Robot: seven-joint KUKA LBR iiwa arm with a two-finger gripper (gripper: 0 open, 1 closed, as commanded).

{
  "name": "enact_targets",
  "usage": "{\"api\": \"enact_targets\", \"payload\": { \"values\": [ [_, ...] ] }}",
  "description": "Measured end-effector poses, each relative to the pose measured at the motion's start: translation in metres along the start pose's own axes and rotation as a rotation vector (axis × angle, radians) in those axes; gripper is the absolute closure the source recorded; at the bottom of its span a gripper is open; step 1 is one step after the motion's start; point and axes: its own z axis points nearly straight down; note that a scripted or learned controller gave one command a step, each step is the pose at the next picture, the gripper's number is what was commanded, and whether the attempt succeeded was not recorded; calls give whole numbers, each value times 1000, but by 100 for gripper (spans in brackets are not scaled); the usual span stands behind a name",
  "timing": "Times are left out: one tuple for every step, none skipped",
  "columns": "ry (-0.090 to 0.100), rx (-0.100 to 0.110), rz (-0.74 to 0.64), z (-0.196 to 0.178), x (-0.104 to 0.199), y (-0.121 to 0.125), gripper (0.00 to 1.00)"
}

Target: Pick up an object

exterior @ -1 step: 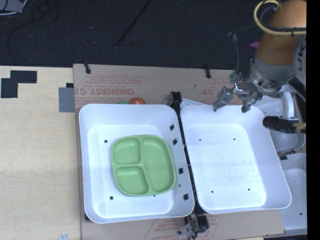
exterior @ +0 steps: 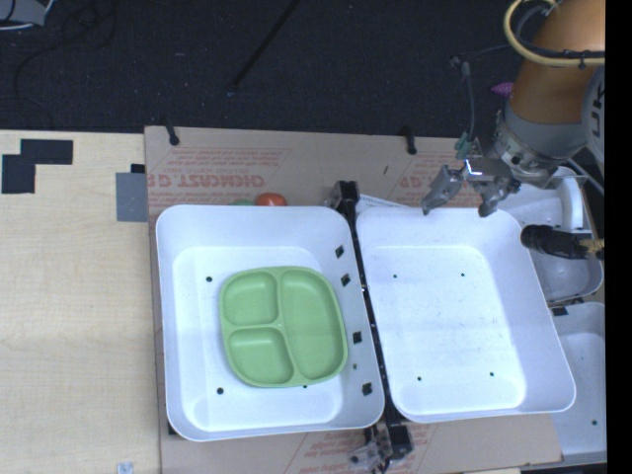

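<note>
The arm (exterior: 553, 87) is grey, with a broad, rounded orange band (exterior: 563, 62) above the wrist. A pale yellow cable (exterior: 523, 23) loops beside the band. The gripper (exterior: 462, 194) is bare grey metal with two slim jaws.

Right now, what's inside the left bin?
A green divided plate lies flat on the left bin floor. Whatever is under the plate is covered. The gripper hangs at the right bin's far edge.

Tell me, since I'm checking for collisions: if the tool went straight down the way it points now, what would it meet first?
Probably the far rim of the right bin, or the floor just inside it. The tool hangs open over that back edge with nothing between its fingers. Depth is hard to judge from this slanted view.
</note>
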Motion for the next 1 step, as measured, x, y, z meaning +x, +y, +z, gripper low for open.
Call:
{"api": "enact_targets", "payload": {
  "values": [
    [-1, 3, 2, 46, -6, -1, 0]
  ]
}}
